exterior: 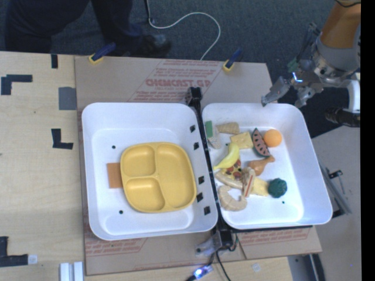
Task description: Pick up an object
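Judging by their look, the toy foods (246,163) heaped in the right bin (310,174) are light, rigid plastic pieces, smooth and a little slippery, so a two-finger grasp wants a compact shape with free sides. The orange ball (272,137) near the bin's far side and the dark green lump (278,187) nearer the front both sit at the edge of the heap with bare white floor beside them, which makes either the likeliest thing to take; the ball may roll if nudged, so closing across its middle seems safest. The rest are crowded: a yellow banana (228,157), a watermelon slice (259,142) with a red face and dark rind, pale bread-like pieces and a tan ring (232,199), touching or overlapping one another. The left bin (96,157) holds a yellow divided tray (158,176) with a small orange-brown card (113,175) tucked beside it. The gripper (287,93) hangs above the right bin's far rim, well apart from the toys, its two fingers spread and nothing between them.
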You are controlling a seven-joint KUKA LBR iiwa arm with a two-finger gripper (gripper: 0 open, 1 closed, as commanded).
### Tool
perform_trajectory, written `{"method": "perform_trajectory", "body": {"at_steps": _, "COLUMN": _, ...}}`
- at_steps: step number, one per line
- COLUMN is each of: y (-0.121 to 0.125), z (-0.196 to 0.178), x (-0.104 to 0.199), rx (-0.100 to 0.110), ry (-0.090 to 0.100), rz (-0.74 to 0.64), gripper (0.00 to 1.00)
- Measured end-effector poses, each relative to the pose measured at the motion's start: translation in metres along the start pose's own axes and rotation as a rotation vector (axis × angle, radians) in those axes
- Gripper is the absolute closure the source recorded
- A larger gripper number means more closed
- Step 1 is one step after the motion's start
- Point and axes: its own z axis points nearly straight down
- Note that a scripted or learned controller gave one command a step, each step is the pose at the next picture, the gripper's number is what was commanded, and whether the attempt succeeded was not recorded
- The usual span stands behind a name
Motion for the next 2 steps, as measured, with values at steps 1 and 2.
{"method": "perform_trajectory", "body": {"at_steps": 1, "y": 0.002, "z": -0.009, "x": 0.0, "rx": -0.013, "ry": -0.002, "rz": -0.003, "gripper": 0.0}}
{"method": "perform_trajectory", "body": {"at_steps": 2, "y": 0.007, "z": 0.035, "x": -0.01, "rx": -0.02, "ry": -0.024, "rz": 0.001, "gripper": 0.0}}
